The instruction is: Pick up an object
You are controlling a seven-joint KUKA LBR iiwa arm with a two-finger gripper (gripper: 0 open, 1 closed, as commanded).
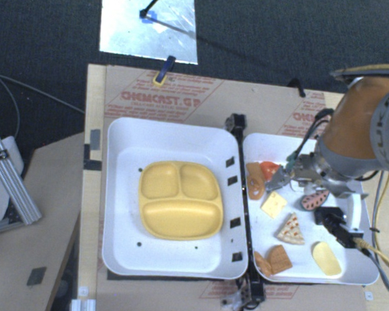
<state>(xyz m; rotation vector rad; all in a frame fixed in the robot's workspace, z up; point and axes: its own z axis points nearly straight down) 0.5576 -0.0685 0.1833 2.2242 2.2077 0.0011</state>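
I see dark carpet floor [43,32] around the table [59,174]. A shiny foil-like sheet [150,19] lies on the floor beyond the table; an aluminium frame [2,170] stands left of it.

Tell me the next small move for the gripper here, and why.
Probably lower straight down. The gripper hovers in the right bin between the tomato slice and the cheese square, with nothing visibly between its fingers; the cheese lies flat and apart from its neighbours.
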